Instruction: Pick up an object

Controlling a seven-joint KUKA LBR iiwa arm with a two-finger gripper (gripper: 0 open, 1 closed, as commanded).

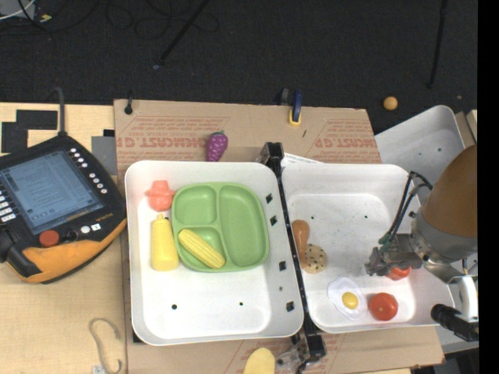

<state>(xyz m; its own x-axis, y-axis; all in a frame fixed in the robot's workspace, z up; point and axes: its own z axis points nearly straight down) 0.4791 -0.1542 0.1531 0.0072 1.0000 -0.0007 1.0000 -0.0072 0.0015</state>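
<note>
The only writing that reads at all is red print on the cardboard sheet [249,135] under the bins, upside down in this view: something like "CHEMCAST GP" printed twice, once toward 11 o'clock and once toward 1 o'clock. The screen of the teach pendant [54,201] at 9 o'clock carries lines of text too small to read.

The gripper [390,262] sits low in the right bin [343,179], at about 4 o'clock of the whole view, with the arm [456,205] rising behind it at 3 o'clock. Whether its pincer is apart or together cannot be told; the dark fingers blur into one mass. A small red-orange object [400,272] shows just at the gripper's 5 o'clock edge, touching or partly under it, its shape unclear.

In the same bin, a red tomato [383,306] lies at 6 o'clock of the gripper, round and glossy. A toy fried egg [346,296], white with a yellow yolk, lies at the tomato's 9 o'clock, just beside it. A brown speckled cookie [314,259] and an orange-brown drumstick-like piece [300,231] rest near the bin's left wall.

The left bin [203,318] holds a green divided plate [221,226] with a yellow corn cob [201,248] in its lower compartment, a yellow bottle [163,244] at the plate's 9 o'clock and a pink toy [159,196] at 10 o'clock.
</note>
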